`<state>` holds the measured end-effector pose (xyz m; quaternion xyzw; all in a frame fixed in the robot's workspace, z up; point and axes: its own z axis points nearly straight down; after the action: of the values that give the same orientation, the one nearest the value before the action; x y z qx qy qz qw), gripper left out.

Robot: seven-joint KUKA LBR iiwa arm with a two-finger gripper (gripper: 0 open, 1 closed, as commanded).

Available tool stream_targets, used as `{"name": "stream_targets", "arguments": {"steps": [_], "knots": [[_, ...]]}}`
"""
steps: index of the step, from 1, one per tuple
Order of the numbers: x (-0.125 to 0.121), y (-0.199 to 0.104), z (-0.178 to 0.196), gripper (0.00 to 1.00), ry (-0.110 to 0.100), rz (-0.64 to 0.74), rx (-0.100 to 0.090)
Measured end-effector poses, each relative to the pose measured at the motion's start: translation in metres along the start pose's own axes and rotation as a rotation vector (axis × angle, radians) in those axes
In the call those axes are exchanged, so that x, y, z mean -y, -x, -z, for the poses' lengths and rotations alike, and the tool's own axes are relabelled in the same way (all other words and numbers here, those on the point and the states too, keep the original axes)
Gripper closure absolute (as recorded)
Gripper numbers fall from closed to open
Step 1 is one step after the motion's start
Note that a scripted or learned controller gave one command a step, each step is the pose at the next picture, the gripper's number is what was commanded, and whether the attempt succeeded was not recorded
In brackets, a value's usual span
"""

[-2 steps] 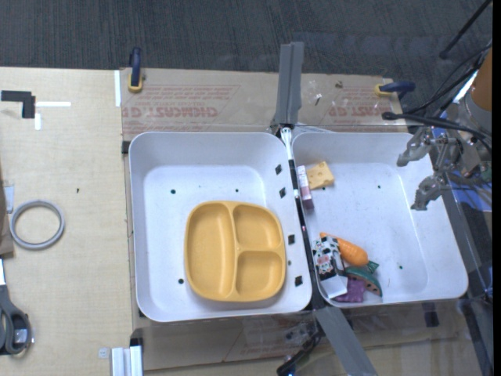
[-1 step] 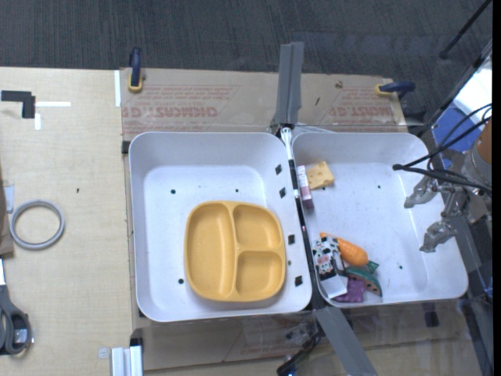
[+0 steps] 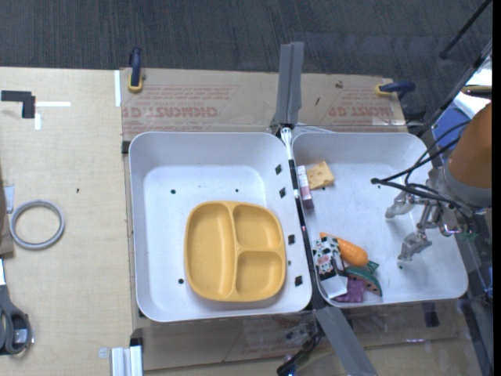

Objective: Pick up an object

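Note:
In the right bin [image 3: 438, 284], a yellow cheese-like block [image 3: 318, 175] lies near the back left corner. A small pink and white item [image 3: 304, 188] rests against the left wall. At the front left, an orange carrot [image 3: 351, 251], a black and white packet [image 3: 325, 258], a green piece [image 3: 368, 272] and a purple piece [image 3: 354, 290] crowd together. My gripper [image 3: 397, 235] hangs over the bare right part of this bin, open, with nothing between its fingers. It is well right of the carrot cluster.
The left bin [image 3: 156, 178] holds a yellow divided plate [image 3: 234, 250]. A grey divider post [image 3: 290, 84] stands between the bins at the back. A tape ring [image 3: 34, 224] and scissors [image 3: 14, 327] lie on the bench at far left. Cables [image 3: 407, 182] trail from the arm.

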<state>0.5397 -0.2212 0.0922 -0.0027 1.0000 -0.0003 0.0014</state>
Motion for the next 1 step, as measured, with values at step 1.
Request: {"name": "stream_targets", "arguments": {"steps": [1], "knots": [[-0.0439, 0.0362, -0.0004, 0.0, -0.001, -0.484, 0.0]]}}
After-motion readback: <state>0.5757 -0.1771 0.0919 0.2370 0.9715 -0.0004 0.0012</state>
